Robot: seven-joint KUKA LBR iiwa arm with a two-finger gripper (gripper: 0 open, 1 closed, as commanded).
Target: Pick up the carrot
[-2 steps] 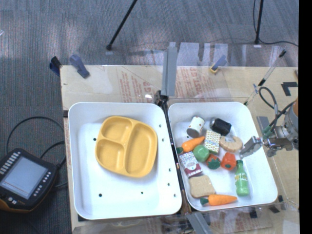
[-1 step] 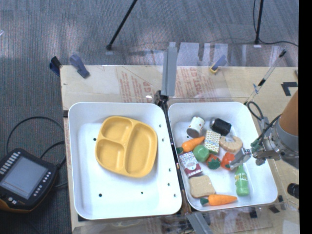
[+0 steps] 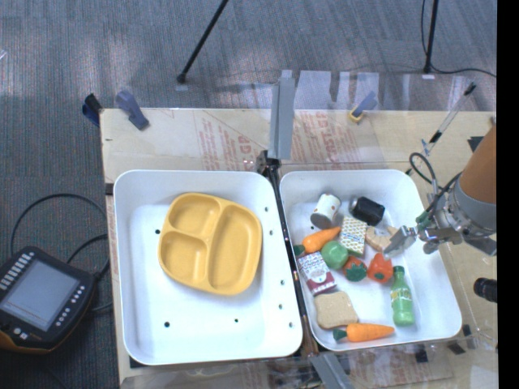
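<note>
Two carrots lie in the right bin. One orange carrot with a green top sits tilted near the bin's middle left, beside a green pepper. The other carrot lies flat along the front wall, just below a bread slice. My gripper hangs over the right side of this bin, right of both carrots and apart from them. Its fingers stand open with nothing between them; the left fingertip is close to a tan cracker.
Around the carrots are a white cup, a black cylinder, a checkered packet, a red pepper, a green bottle and a red-and-white packet. A yellow divided plate sits in the left bin.
</note>
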